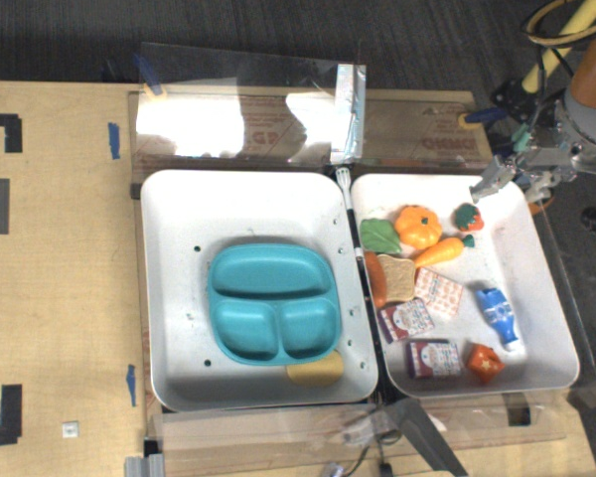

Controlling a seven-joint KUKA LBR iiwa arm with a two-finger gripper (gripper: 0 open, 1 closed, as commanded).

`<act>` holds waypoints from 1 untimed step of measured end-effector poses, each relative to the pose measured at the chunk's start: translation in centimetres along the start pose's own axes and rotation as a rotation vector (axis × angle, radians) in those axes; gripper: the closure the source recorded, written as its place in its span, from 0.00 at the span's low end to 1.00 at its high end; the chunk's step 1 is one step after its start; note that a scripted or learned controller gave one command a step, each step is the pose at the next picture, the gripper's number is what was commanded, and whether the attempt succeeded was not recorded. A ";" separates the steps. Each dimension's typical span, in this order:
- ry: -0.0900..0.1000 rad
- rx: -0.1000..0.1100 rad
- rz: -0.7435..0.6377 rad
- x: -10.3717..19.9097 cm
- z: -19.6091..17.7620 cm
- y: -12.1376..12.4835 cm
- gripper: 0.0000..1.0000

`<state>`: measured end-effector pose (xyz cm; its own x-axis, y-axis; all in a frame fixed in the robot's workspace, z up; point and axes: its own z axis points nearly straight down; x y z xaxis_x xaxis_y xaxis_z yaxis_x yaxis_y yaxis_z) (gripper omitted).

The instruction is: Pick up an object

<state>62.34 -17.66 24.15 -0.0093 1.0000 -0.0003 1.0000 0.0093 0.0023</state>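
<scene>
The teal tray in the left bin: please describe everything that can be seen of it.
The teal tray is a rounded rectangular dish that looks like smooth plastic. It has three compartments: one long one along the far side and two smaller ones side by side on the near side. All three look empty. It lies flat, right side up, slightly turned, near the middle of the left bin. A small tan block lies at its near right corner, apparently touching it.
</scene>
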 end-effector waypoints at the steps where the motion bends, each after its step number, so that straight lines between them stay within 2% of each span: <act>1: 0.003 0.010 -0.019 4.6 10.6 -0.4 0.00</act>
<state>61.93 -13.07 13.52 -0.0287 0.9996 0.0025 0.9996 0.0287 -0.0079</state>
